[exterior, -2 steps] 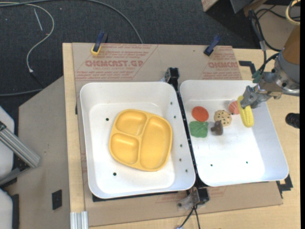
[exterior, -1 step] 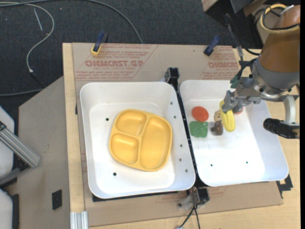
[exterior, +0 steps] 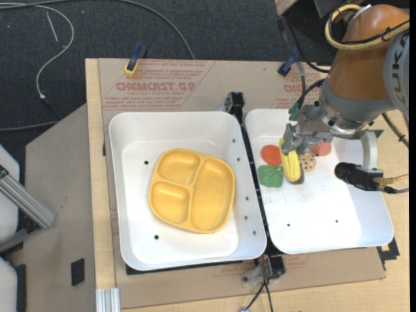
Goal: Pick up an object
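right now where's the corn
The corn is in the right bin, near its upper left corner, right under the claw. A green piece lies just left of it and an orange one up-left.

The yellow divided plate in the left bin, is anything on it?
Nothing lies on the yellow three-compartment plastic plate; all three compartments show bare. The shallow white bin's floor beneath it is covered.
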You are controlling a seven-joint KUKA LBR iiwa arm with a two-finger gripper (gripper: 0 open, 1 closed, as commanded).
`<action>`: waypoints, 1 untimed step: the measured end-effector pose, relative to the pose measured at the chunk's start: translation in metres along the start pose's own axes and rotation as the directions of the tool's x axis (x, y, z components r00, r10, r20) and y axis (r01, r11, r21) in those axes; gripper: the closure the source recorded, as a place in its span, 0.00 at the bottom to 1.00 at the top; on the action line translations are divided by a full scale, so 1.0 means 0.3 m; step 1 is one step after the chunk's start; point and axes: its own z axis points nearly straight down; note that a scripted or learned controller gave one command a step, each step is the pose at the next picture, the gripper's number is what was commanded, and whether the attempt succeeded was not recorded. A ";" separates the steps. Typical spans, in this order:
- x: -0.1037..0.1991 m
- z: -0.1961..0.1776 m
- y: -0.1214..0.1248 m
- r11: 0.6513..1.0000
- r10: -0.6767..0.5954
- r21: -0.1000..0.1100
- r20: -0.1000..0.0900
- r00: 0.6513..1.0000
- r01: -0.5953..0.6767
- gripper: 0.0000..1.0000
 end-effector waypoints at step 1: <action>0.195 0.045 -0.036 1.000 0.000 0.003 0.000 1.000 0.000 1.00</action>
